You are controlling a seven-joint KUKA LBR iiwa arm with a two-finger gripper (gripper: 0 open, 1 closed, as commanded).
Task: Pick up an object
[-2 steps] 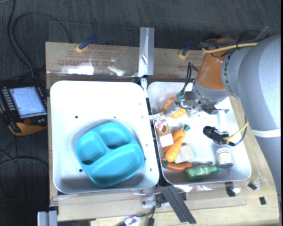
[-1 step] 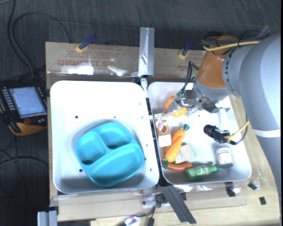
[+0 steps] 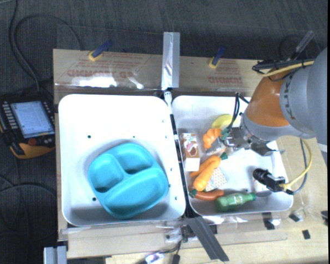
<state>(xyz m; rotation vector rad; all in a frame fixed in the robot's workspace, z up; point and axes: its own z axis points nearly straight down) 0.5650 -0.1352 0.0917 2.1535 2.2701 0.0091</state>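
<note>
The right bin (image 3: 275, 157) holds several small items. A small orange carrot (image 3: 210, 137) lies next to a yellow piece (image 3: 223, 120). A larger orange carrot (image 3: 207, 171) lies below them, beside a printed packet (image 3: 190, 145). A green bottle (image 3: 235, 200) and a red-orange piece (image 3: 209, 194) rest along the front wall. My gripper (image 3: 229, 140) reaches in from the right, low in the bin, just right of the small carrot and under the yellow piece. The wrist hides its tips.
The left bin (image 3: 77, 120) carries a blue divided plate (image 3: 128, 177). A white patterned scrap (image 3: 218, 178) lies by the larger carrot. A teach pendant (image 3: 26, 122) sits on the floor at left. Cables hang by the arm (image 3: 289, 100) at right.
</note>
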